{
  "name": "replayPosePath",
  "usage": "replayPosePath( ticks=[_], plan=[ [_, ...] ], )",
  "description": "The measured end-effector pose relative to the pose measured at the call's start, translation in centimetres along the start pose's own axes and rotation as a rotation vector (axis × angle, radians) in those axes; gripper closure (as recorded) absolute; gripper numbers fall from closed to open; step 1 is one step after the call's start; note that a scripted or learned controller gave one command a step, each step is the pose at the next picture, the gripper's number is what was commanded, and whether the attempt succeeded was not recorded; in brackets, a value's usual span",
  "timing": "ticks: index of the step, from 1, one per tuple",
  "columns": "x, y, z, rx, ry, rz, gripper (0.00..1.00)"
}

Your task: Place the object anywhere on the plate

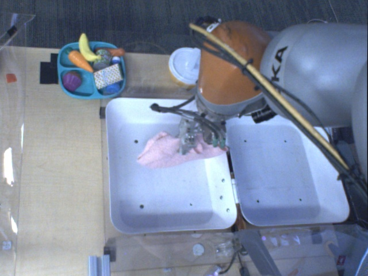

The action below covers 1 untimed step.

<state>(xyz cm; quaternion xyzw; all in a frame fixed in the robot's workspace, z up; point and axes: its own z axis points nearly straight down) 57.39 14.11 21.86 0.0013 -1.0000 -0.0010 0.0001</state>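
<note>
The arm (276, 68) reaches in, pincer (192, 138) pointing straight down.

Evenly and brightly lit from above. Soft, slightly grainy focus throughout, with no hard edges anywhere. Mild glare off the white bins (172, 211), the left one nearly washed out along its front edge. Faint shadow under the arm (310, 62) on the right bin's back corner. Pale streaky reflections on the clear sheet (11, 165) at the bench's left edge. Dark, dim floor beyond the bench's back edge.

Black letters "KU" – part of the maker's name – on the grey arm (310, 56), nothing else legible
</note>
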Motion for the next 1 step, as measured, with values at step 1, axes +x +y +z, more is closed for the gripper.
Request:
replayPosePath(
  ticks=[1],
  plan=[
    [-0.02, -0.02, -0.05, 0.000, -0.001, 0.000, 0.00]
  ],
)
